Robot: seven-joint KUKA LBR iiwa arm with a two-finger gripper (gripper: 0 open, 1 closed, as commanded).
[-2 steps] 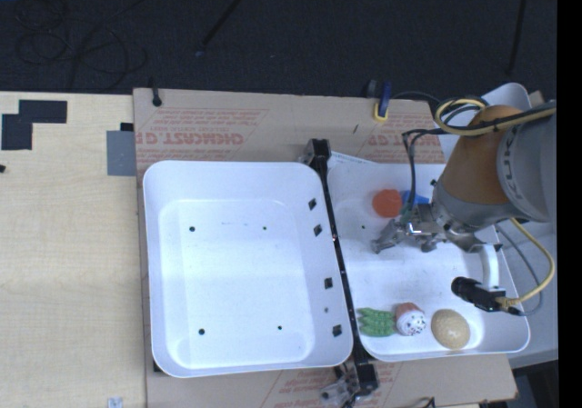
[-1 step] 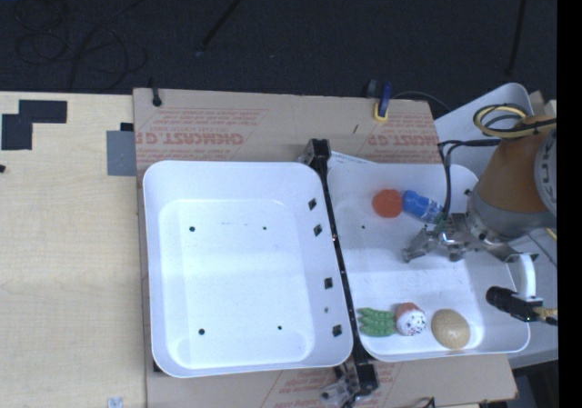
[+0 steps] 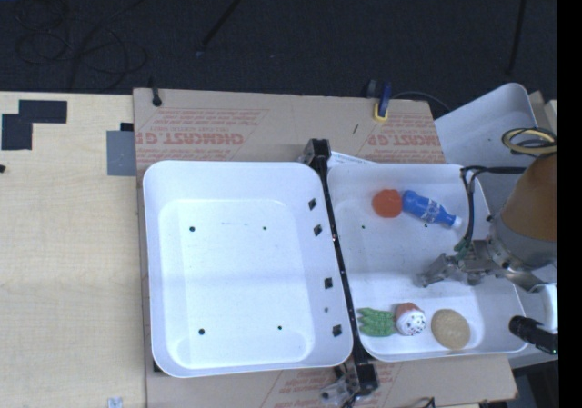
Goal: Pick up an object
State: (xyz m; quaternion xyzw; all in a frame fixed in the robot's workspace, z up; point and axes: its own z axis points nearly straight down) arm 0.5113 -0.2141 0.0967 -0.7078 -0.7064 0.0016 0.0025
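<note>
The left bin [image 3: 173,181] sits to my nine o'clock, and in the right bin [image 3: 350,206] I see, left to right, a green object [image 3: 375,322] and a spotted ball [image 3: 410,320] at my seven o'clock, an orange ball [image 3: 387,204] and a blue bottle [image 3: 429,209] at eleven, and a tan round piece [image 3: 450,328] at six. My gripper [image 3: 435,275] hangs over bare floor between them, fingers spread and grasping nothing. I judge the risk is dropping straight down onto empty bin, or nudging a round piece so it rolls away.

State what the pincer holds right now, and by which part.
Nothing. The pincer hangs over bare floor of the right bin, apart from the blue bottle and the orange ball.
</note>
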